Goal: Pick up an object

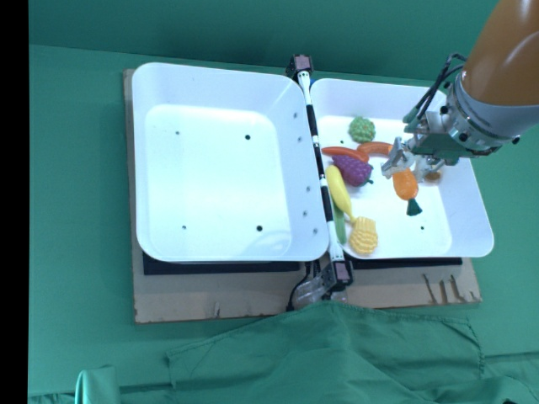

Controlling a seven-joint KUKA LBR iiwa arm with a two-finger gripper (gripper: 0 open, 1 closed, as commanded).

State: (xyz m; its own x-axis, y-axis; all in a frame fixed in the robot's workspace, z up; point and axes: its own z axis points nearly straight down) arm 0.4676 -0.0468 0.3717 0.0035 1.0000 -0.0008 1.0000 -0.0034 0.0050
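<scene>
Overhead, the grey arm (pixel 497 74) with its orange band reaches in from the right and hangs over the right bin (pixel 463 217). Its claw (pixel 410 163) sits low above the middle of that bin, right at the top end of a toy carrot (pixel 406 186). The carrot is orange with a dark green tip that points toward the near rim. One metal finger (pixel 394 163) shows just left of the carrot's upper end, but whether the claw is released or clenched cannot be told from this angle, nor whether the carrot is between the fingers.

The other toys lie in the left half of the same bin. A green bumpy ball (pixel 362 129) sits toward the far side. Just below it lies a red-orange chili (pixel 358 151), touching a purple bunch of grapes (pixel 354 171). A yellow banana (pixel 338 189) lies along the inner wall, beside the grapes. A yellow corn cob (pixel 364 236) rests near the front rim.

The left bin (pixel 160 99) stands just beside the right one, their rims meeting at a black and white bar (pixel 315 154). Both bins rest on a sheet of cardboard (pixel 210 297) on the green worktop (pixel 76 183). A rumpled green cloth (pixel 337 356) lies in front.
</scene>
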